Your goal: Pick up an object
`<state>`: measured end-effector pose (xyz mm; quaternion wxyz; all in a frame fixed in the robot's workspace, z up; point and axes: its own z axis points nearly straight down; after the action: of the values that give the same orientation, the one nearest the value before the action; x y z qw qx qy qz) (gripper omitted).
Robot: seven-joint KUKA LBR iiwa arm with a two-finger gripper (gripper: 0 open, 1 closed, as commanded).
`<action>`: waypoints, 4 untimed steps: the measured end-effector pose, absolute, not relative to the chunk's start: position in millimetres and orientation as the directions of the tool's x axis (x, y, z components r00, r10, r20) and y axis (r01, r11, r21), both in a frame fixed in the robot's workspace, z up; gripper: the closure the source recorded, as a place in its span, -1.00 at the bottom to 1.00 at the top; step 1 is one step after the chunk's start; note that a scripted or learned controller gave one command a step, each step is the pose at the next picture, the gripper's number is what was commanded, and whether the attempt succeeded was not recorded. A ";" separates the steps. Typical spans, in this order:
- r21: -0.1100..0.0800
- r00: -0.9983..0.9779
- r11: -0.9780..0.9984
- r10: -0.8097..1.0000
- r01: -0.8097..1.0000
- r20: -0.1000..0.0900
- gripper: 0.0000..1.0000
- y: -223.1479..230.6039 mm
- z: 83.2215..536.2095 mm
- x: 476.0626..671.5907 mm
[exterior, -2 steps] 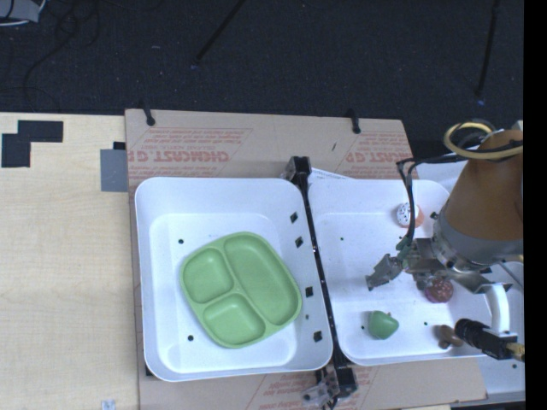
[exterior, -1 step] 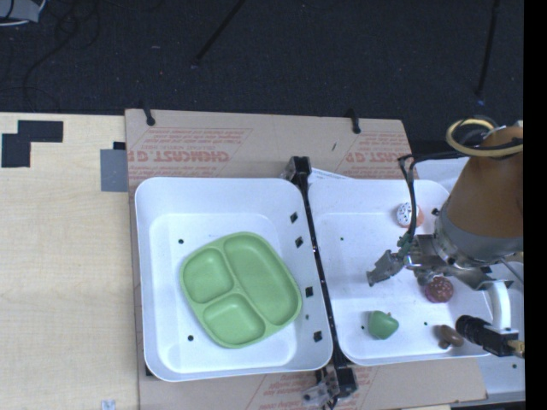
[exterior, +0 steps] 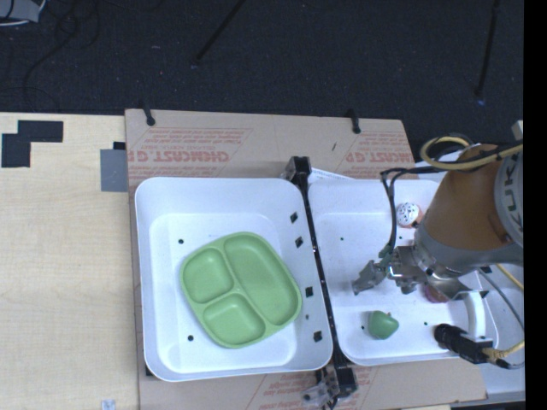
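We hover our end effector (exterior: 369, 278), fingers spread and holding nothing, just above the green object (exterior: 382, 324) in the right bin (exterior: 342, 203); next, we descend onto it.

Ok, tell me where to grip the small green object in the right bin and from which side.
Probably straight from above, fingers closing across the green object at its rounded middle. It lies low and free on the right bin floor, with the gripper just above-left of it.
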<state>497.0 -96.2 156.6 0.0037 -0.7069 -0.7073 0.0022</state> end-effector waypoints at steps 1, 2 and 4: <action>-0.009 0.000 0.000 1.000 1.000 0.003 -1.00 -86.2 96.4 496.5; -0.005 0.003 -0.003 1.000 1.000 0.002 -1.00 -86.0 87.1 496.0; 0.002 -0.001 0.001 1.000 1.000 0.000 1.00 -93.4 159.2 501.9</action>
<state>501.9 -93.4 159.2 -0.0008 -0.7066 -0.7076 -0.0006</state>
